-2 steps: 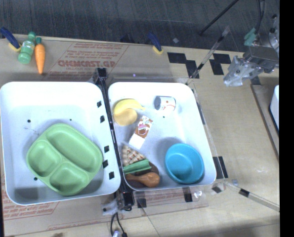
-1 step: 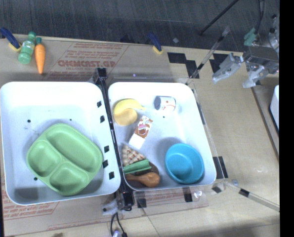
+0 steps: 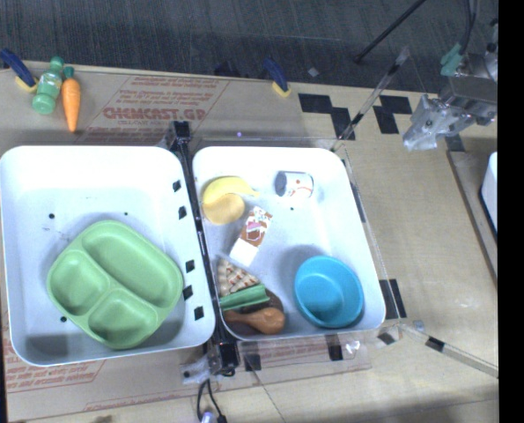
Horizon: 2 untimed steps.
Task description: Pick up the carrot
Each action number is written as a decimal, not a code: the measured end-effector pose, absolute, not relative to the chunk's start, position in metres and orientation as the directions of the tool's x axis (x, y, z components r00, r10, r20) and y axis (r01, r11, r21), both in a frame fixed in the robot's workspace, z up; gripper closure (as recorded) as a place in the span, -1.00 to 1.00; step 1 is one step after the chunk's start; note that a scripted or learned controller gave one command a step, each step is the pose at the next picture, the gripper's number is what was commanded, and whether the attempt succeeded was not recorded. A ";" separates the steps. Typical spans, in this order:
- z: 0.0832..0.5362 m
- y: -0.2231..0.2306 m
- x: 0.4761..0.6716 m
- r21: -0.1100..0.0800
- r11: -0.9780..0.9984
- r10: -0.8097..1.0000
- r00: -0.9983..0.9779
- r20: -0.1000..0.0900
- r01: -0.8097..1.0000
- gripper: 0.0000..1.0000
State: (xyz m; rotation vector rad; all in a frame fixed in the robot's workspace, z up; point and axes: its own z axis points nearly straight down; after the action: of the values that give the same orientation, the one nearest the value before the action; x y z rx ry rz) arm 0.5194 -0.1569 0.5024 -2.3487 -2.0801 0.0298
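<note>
Two shallow white bins are being shown side by side on the bench: the left bin (image 3: 15,236) and the right bin (image 3: 354,227). One green divided tray (image 3: 114,282), with three compartments, is lying tilted in the left bin. In the right bin, one blue bowl (image 3: 328,291) is sitting near the front right corner, and one yellow piece (image 3: 224,198) is resting at the back left. One waffle-patterned piece (image 3: 235,278), one green strip (image 3: 244,300) and one brown piece (image 3: 260,318) are being crowded together at the front left. One small carton (image 3: 254,234) is lying in the middle, and one small can (image 3: 294,184) is lying at the back.

One carrot (image 3: 70,100) is lying outside the bins, on the cardboard beyond the left bin, just beside one green bottle-shaped toy (image 3: 47,88).

The gripper (image 3: 423,127) is being held well right of the bins; whether it is open or closed cannot be told.
</note>
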 end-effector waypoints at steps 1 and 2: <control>0.502 -0.156 0.519 -0.016 -0.120 0.993 0.120 -0.011 0.993 -1.00; 0.513 -0.156 0.520 -0.019 -0.113 0.994 0.112 -0.014 0.993 1.00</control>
State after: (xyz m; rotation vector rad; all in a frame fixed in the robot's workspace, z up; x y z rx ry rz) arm 0.5203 -0.1559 0.5130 -2.3390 -2.0893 0.0363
